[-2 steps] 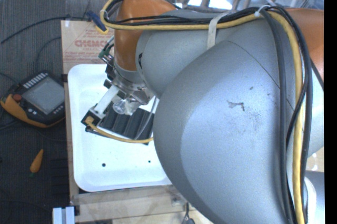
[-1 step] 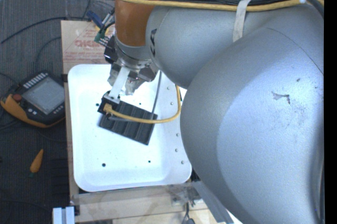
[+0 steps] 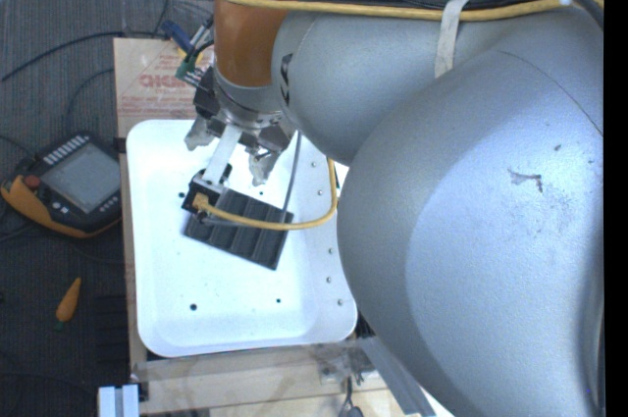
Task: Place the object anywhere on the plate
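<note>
The hand [image 3: 238, 153] is seen spread open, nothing gripped, just above the black ribbed object [image 3: 240, 229] in the white bin [image 3: 167, 307], so it's best lowered squarely before closing.

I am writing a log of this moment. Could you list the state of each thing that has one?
Dark ribbed object: flat in the white bin, tilted relative to its sides.
Gripper: fingers open, just above the object's upper end, nothing between them.
Yellow cable: draped across the object.
Handheld controller: lying left of the bin, outside it.
</note>
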Robot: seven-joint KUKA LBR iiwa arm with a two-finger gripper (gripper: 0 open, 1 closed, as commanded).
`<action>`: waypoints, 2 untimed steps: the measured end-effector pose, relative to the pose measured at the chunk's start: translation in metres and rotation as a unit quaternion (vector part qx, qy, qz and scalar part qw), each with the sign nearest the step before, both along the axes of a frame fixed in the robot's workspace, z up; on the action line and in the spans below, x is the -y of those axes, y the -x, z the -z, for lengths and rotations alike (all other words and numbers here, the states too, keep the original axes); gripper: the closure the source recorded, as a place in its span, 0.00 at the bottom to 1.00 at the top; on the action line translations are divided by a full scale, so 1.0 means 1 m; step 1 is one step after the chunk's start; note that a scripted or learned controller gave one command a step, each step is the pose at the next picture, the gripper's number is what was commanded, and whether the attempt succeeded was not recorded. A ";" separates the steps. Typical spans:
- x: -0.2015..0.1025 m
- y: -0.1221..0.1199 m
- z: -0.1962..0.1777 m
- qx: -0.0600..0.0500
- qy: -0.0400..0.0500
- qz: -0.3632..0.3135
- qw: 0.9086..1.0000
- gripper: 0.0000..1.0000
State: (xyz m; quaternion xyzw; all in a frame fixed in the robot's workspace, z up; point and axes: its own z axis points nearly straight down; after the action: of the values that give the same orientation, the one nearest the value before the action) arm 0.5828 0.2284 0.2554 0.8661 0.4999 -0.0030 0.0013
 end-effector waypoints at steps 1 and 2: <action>0.000 0.000 -0.007 -0.002 0.003 0.000 1.000 1.00; -0.003 0.085 -0.007 -0.001 -0.001 -0.109 0.994 1.00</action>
State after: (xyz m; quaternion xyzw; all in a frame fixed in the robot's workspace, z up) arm 0.4976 0.2310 0.2624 0.8064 0.5914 -0.0031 0.0000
